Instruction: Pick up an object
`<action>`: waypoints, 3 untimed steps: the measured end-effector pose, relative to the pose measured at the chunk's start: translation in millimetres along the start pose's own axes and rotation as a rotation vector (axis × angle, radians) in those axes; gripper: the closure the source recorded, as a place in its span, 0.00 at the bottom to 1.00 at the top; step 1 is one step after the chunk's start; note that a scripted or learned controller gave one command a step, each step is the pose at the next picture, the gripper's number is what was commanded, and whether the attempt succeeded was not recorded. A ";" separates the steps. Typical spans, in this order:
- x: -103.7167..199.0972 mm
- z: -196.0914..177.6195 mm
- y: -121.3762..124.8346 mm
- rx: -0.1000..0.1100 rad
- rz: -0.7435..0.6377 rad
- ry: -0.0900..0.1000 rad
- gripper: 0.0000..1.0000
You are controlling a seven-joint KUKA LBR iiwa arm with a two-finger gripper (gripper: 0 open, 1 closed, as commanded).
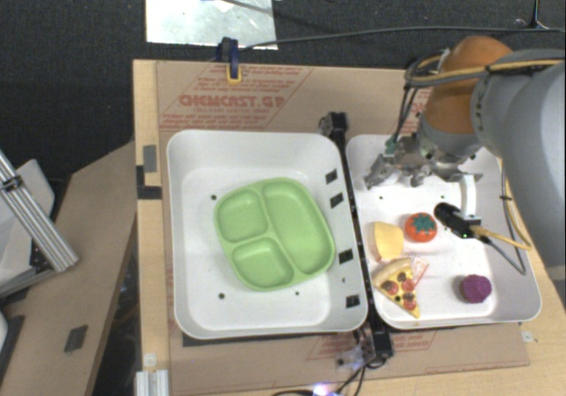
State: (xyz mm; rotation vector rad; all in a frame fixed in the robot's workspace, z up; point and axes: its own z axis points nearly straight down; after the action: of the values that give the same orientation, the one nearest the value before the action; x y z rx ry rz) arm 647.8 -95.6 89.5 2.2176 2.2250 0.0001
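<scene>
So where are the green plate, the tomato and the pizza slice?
green plate point(274, 233): camera view, central divider ridge.
tomato point(421, 227): camera view, red top.
pizza slice point(400, 284): camera view, topped face.

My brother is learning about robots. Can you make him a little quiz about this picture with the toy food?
1. True or false: the green divided plate lies in the left bin.
2. Which toy lies nearest the front right corner of the right bin?
A. the tomato
B. the purple grape
C. the pizza slice
3. Fill in: the yellow cheese wedge lies just above the ____ slice.

Key: 1 true; 2 B; 3 pizza. The gripper hangs over the back of the right bin, apart from all the toys.
</scene>
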 end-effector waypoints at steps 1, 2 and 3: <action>-0.7 -11.5 -1.0 0.005 0.000 0.001 1.00; -3.0 -74.9 -4.2 -0.006 0.003 -0.001 1.00; -3.3 -115.3 -2.8 -0.005 0.000 0.000 1.00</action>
State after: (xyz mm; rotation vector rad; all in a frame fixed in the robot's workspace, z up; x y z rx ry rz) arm 645.0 -98.9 204.7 2.2147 2.2220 0.0057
